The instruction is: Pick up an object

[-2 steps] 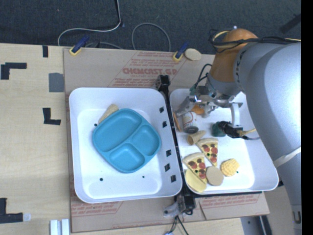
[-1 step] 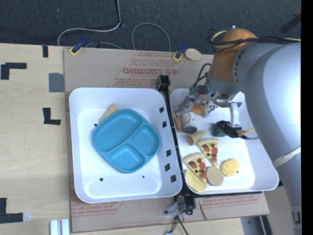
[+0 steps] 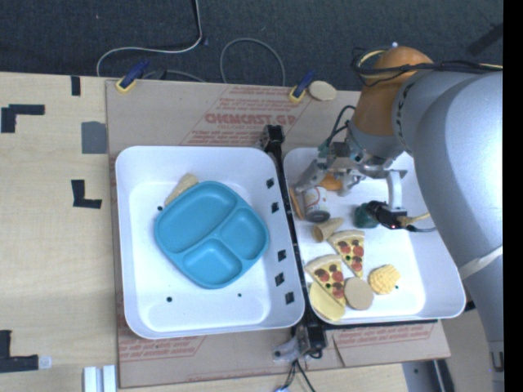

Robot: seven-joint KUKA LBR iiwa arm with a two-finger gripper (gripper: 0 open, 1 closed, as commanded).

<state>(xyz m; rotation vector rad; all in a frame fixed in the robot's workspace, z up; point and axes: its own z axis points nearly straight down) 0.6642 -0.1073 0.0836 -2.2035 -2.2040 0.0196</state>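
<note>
With the gripper (image 3: 315, 188) low at ten o'clock in the right bin (image 3: 441, 296), its opening impossible to tell, settle squarely over the small brown piece (image 3: 317, 216) just below it before closing

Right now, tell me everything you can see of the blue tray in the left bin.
The blue tray is a smooth, plastic-looking dish with rounded corners, split by low ridges into three compartments. It lies flat, turned at a slant, near the middle of the left bin. Nothing sits in its compartments. A tan, flat piece pokes out from under or behind its upper left edge. The gripper is over the other bin.
</note>
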